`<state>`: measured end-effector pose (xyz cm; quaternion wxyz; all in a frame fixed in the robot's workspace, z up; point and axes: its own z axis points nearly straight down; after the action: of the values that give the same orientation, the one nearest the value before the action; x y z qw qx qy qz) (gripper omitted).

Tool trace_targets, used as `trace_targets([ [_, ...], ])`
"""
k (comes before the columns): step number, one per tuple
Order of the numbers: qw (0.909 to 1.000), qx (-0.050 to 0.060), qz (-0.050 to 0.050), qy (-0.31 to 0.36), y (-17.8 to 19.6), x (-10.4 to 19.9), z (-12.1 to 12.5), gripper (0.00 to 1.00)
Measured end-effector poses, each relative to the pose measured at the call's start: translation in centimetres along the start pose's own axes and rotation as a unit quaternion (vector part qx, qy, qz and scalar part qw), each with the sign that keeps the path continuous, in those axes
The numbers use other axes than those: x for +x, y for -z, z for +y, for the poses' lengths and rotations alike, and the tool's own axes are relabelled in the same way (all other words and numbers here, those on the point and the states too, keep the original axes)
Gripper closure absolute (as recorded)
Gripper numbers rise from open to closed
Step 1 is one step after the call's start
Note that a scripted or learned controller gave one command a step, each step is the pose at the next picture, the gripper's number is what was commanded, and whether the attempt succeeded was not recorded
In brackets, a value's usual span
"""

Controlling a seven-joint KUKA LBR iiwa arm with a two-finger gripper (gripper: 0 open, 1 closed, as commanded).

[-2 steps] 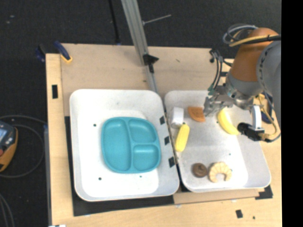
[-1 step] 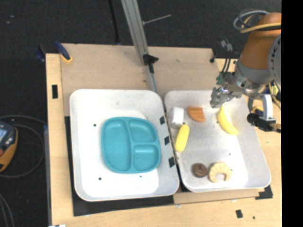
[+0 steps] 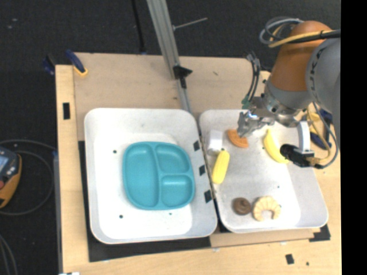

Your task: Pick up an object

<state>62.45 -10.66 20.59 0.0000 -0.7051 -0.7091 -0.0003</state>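
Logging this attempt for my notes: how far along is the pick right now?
Done: the arm has reached into the right bin, and the pincer sits low right over the orange slice. In hand: nothing visibly lifted; the slice lies on the bin floor. I can't tell if a grasp has closed. Left: securing and raising something. The banana, corn cob, croissant and donut lie untouched.

Arm in from the right, reaching low.
Orange-banded wrist bent downward at far right; gripper (image 3: 248, 123) pointing down toward left, fingertips close together, state unclear at this size.
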Motion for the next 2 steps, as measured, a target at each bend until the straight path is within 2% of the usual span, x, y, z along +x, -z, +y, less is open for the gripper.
trace_targets([
  [2,1.0000,0.000,0.001,0.001,2.4,9.4,-1.5,1.00],
])
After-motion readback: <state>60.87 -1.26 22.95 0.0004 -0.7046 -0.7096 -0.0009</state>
